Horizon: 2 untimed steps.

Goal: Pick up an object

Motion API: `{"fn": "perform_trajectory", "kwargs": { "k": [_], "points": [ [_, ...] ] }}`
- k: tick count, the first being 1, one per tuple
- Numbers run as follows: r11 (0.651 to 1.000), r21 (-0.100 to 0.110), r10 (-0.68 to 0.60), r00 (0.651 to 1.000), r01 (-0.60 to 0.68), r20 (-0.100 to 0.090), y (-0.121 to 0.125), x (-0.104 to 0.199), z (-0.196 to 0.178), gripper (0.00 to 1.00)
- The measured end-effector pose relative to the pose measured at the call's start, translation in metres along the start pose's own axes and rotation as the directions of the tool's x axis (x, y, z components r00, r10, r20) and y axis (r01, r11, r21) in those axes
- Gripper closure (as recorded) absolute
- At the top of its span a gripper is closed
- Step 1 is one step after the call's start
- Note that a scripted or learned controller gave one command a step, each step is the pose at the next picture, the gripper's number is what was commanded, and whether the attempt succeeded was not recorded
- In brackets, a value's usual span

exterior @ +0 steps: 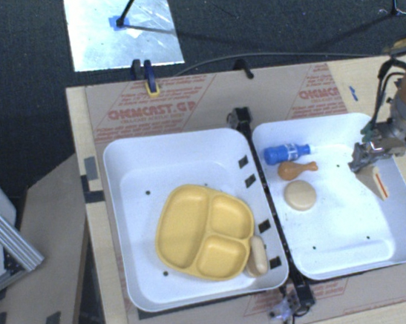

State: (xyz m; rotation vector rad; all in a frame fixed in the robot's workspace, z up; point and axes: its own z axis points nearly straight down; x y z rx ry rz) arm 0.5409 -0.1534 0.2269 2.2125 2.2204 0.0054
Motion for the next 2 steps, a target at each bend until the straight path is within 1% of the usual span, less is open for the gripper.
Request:
{"fn": "perform_trajectory", "kwargs": {
  "k": [1,2],
  "points": [
    [1.0,0.002,-0.001,1.0,0.001,-0.001,0.002,0.0,-0.033,1.0],
    [1.0,0.005,-0.006,1.0,0.006,-0.004,-0.004,0.052,-0.033,1.0]
  ]
}}
